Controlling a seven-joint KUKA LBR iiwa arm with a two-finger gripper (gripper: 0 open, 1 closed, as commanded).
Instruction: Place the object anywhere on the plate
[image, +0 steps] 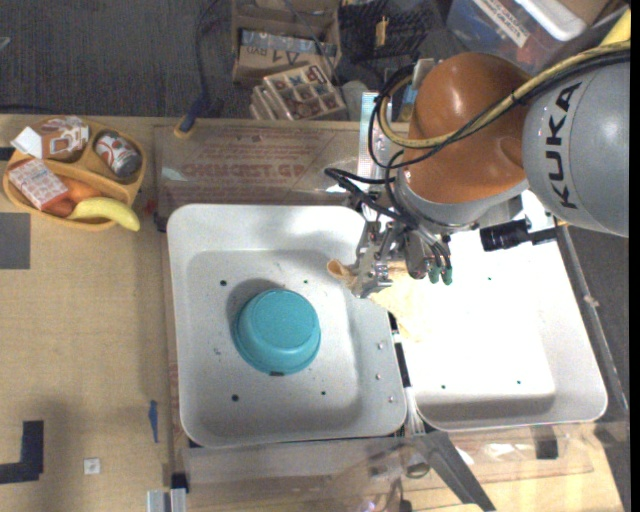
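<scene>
Small and tan-orange, the object (341, 268) shows at the right edge of the left white bin (200, 240), just beside the gripper (372, 277); only a rounded end of it is visible, the rest hidden under the fingers. Whether the fingers clasp it or merely stand over it I cannot tell. The round teal plate (277, 330) lies in the middle of the left bin's floor, apart from the object, to its lower left. Grey arm (590, 130) with its orange band (465, 125) reaches over the ridge between the two bins, covering the upper left corner of the right white bin (500, 350). At the bench's far left corner sits a yellow tray (128, 180) holding a banana (105, 211), small packets and a can.
</scene>
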